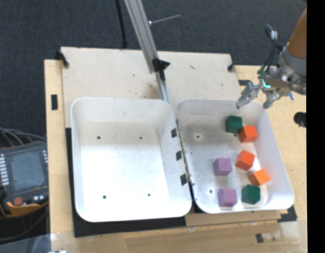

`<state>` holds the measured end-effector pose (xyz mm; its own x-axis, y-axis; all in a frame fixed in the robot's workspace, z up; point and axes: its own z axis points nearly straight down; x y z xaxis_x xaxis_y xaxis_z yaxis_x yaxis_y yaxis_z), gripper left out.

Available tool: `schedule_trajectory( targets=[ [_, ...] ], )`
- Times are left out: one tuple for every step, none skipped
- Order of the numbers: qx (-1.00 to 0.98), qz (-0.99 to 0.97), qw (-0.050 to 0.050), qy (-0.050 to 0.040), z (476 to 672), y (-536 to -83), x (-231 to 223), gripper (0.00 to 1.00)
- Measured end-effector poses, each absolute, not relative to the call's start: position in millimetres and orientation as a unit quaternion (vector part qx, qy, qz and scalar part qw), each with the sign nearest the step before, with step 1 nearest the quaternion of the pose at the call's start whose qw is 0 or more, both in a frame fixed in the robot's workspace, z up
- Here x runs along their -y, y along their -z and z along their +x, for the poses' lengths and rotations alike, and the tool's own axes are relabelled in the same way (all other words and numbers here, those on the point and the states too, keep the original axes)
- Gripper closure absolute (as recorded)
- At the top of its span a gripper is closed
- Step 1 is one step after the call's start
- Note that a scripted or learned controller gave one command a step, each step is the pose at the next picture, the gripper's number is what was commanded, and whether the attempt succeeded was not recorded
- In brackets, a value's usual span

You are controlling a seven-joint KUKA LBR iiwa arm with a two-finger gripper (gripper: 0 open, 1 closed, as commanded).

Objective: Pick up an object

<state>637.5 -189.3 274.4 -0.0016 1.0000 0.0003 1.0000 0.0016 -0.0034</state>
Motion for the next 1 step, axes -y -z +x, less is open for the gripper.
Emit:
schedule_trajectory(
  targets=[
    [0.709, -0.706, -0.001, -0.0008, 638.1, -277.1, 189.8, 0.0]
  ],
)
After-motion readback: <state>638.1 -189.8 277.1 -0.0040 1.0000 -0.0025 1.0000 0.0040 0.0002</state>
